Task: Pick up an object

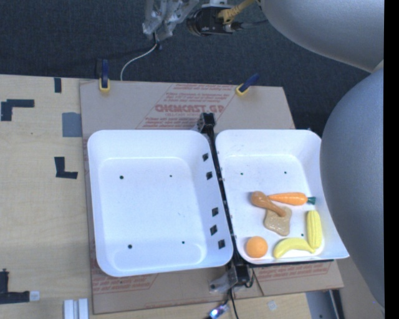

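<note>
the hand (163, 19) sat at the top edge of the view, over the dark floor beyond the tabletop (37, 205) and well apart from both bins; it was too blurred to tell how it stood. the left bin (100, 187) lay beside the right bin (312, 143). in the right bin's near corner: a carrot (288, 199) touching a drumstick (264, 202), a slice of bread (277, 221) just below them, an orange (255, 247), a banana (293, 248) and a corn cob (313, 229) by the right wall.
</note>
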Controlling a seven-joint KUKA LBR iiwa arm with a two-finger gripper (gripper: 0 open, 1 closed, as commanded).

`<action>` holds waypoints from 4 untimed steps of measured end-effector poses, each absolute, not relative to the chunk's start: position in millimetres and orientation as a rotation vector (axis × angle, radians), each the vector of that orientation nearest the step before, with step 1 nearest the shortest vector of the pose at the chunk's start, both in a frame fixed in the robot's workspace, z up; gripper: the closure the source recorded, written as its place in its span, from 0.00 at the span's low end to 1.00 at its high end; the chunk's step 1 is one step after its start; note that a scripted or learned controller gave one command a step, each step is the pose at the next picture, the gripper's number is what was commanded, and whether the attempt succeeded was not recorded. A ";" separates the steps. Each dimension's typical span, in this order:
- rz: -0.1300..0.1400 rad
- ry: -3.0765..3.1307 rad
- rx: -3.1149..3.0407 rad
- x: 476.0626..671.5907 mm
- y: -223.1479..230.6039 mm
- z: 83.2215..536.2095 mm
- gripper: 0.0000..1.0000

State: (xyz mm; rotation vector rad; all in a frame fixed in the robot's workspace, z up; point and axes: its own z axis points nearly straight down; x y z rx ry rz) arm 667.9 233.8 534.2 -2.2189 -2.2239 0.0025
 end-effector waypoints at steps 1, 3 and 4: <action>0.003 -2.224 -2.219 667.9 233.8 534.2 1.00; 0.003 -2.224 -2.219 667.9 233.9 534.2 1.00; 0.002 -2.224 -2.219 667.9 233.9 534.2 1.00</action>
